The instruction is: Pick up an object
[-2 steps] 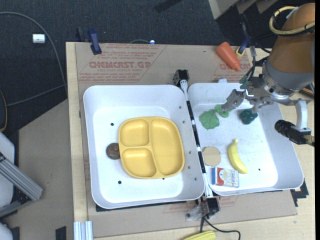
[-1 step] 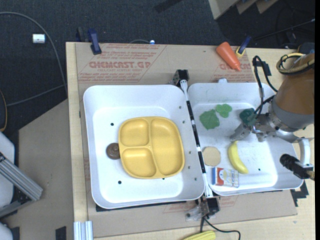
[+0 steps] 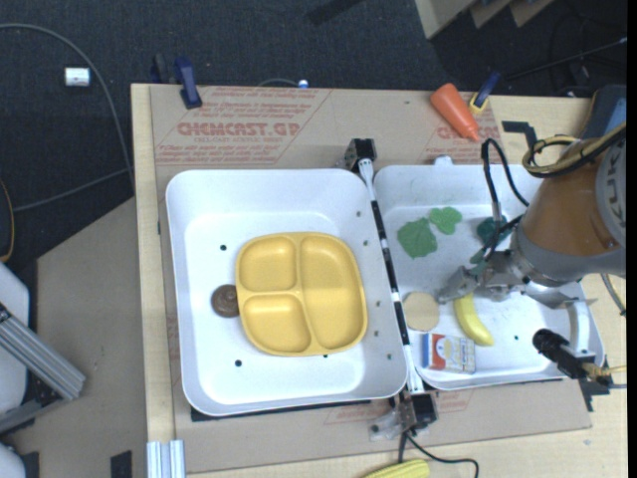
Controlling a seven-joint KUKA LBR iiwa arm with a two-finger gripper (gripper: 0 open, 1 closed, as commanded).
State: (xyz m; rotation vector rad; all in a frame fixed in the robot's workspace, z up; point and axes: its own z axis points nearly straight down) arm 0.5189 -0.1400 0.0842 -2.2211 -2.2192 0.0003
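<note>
Yellow tray (image 3: 300, 294), white bins (image 3: 189, 217)

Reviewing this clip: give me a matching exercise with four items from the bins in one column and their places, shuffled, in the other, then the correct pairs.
Things:
1. yellow divided plate
2. banana
3. green leafy pieces
4. small carton

Places:
A. near edge of the right bin
B. upper middle of the right bin
C. middle of the left bin
D. right bin, just below the gripper

Pairs: 1-C, 2-D, 3-B, 4-A
</note>
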